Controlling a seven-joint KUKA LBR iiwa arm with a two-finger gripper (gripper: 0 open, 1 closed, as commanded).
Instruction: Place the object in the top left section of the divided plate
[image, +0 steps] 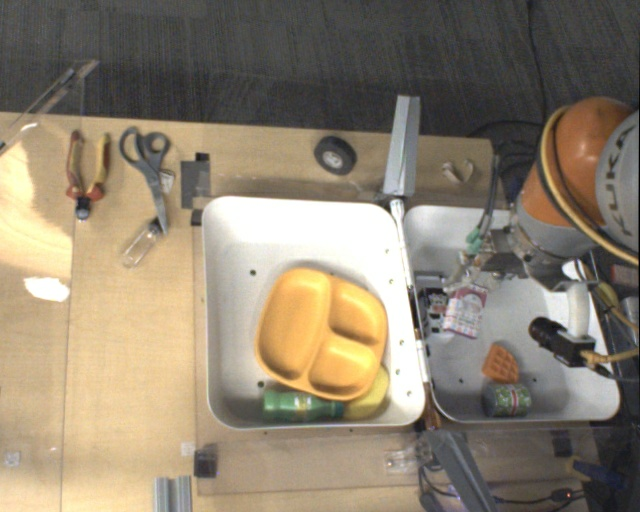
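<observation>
Yellow plastic divided plate (323, 333) sits tilted in left white bin (232, 300); end effector (478, 262) over right bin, grip unclear.

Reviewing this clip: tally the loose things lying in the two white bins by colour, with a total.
Yellow: 2, the yellow three-section divided plastic plate and a yellow rounded item half hidden under it
Green: 2, the green bottle lying on its side and the green can
Orange: 1, the orange waffle-shaped piece
White and pink: 1, the small printed packet
Total: 6
</observation>
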